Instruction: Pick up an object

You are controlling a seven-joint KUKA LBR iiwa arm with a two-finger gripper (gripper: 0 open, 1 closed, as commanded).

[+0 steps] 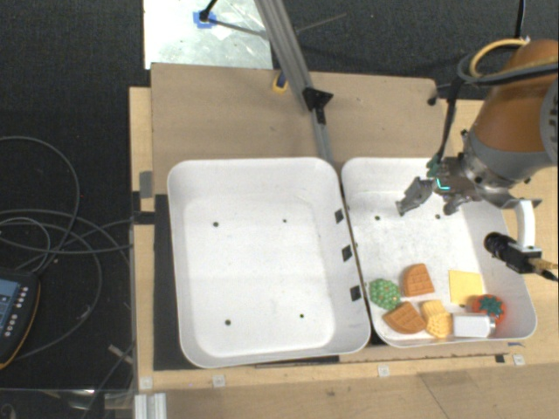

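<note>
Nearest your lens, the toy foods crowd the right bin's (pixel 367 177) front wall: white block (pixel 472 326), red-and-green piece (pixel 488 305), yellow square (pixel 465 285), orange waffle piece (pixel 418 279), orange wedge (pixel 404 318), green piece (pixel 383 292), many touching. You have the gripper (pixel 434 198) above that bin's bare back half, well apart from them, fingers spread, nothing between. Likely failures: a descent here closes on bare floor; in the cluster, fingers may straddle two pieces or jam against the wall.
</note>
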